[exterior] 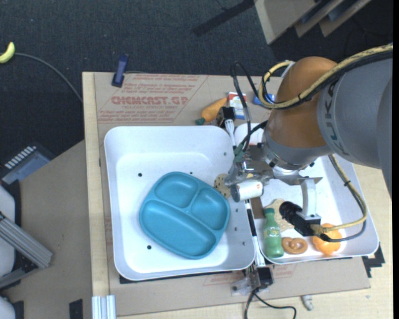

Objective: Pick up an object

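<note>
your gripper [248, 180] hung over the divider between the bins; couldn't tell its finger state. nearest target, the green bottle [272, 233], stood in the right bin [355, 212] at about 5 o'clock from it, long axis 12-to-6.

Blue divided plate [184, 214] flat in left bin; green bottle [272, 232], pretzel-like piece [294, 245], orange item [328, 241] in right bin.

Floor: dark carpet [124, 31], upper frame and left side. Bench top: brown cardboard sheet [153, 93] printed in red lettering. Pale furniture corner [299, 19], upper right. Thin cable [53, 68] across floor, upper left. Grey metal extrusion [22, 240], lower left.
</note>
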### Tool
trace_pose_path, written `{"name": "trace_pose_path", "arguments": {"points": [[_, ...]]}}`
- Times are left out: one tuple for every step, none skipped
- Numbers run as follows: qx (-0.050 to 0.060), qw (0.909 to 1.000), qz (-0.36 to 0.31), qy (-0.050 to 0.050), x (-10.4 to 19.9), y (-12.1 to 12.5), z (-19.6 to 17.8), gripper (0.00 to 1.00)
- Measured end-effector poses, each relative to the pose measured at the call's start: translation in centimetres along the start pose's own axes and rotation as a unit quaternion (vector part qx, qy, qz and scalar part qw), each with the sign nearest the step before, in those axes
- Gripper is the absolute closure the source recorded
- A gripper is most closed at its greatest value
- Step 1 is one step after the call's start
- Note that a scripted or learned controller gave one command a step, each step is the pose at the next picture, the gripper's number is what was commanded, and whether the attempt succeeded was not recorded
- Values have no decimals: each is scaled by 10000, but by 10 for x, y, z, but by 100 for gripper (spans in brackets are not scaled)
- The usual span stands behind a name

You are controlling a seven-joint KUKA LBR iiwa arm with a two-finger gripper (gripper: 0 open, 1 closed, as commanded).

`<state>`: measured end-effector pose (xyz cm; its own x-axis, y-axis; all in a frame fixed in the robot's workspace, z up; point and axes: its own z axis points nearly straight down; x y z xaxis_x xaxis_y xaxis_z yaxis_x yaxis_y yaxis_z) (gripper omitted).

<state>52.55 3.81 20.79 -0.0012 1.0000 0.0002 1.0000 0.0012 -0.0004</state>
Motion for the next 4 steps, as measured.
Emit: {"name": "trace_pose_path", "arguments": {"points": [[-9,10000,9,-7,-44,-4,-38,100],[3,10000,2,2,-16,22,-6,100],[11,10000,1,3,12,18,-1,100],[-4,10000,8,-5,-7,-4,-31,100]]}}
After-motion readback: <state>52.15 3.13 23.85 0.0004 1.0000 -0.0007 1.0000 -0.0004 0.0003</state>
